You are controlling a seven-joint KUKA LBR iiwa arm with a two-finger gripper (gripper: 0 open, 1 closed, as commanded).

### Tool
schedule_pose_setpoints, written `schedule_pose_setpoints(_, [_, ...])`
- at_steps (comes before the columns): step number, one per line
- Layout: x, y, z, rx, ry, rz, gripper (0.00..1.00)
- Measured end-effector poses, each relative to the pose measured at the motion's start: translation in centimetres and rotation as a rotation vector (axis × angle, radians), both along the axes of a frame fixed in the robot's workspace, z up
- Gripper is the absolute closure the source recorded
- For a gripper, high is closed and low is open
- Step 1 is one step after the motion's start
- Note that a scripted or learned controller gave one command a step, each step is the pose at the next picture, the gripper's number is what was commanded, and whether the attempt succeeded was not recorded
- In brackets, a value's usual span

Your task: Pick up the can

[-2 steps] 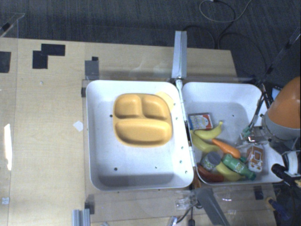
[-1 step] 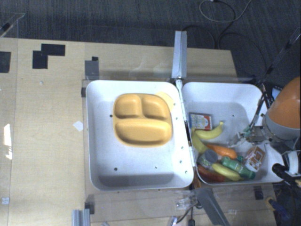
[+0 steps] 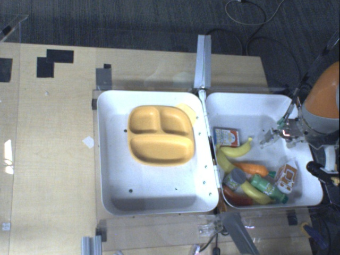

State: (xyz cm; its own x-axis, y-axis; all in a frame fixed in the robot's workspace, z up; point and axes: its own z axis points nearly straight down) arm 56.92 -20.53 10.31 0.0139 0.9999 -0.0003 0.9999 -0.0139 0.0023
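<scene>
Overhead, two white bins are seen side by side: the left bin [image 3: 106, 158] is occupied by a yellow divided tray [image 3: 161, 134]. The can [image 3: 268, 188], green, lies among toy food in the right bin [image 3: 249, 108]. The gripper [image 3: 273, 136] is poised above that bin's right part, nothing seen between its fingers.

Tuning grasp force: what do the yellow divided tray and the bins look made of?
Yellow tray: seemingly moulded plastic, matte, with rounded compartment edges and even colour. Left bin and right bin: probably white plastic, smooth with a faint sheen and rounded corners; painted metal can't be excluded.
</scene>
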Motion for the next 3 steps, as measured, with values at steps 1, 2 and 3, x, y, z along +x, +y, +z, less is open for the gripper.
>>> schedule_pose_setpoints(1, [2.4,0.2,5.6,0.0,0.0,-0.103,0.0])
schedule_pose_setpoints(2, [7.4,0.5,4.1,0.0,0.002,-0.316,0.0])
schedule_pose_setpoints(3, [7.1,0.9,-0.8,0.002,0.0,-0.547,0.0])
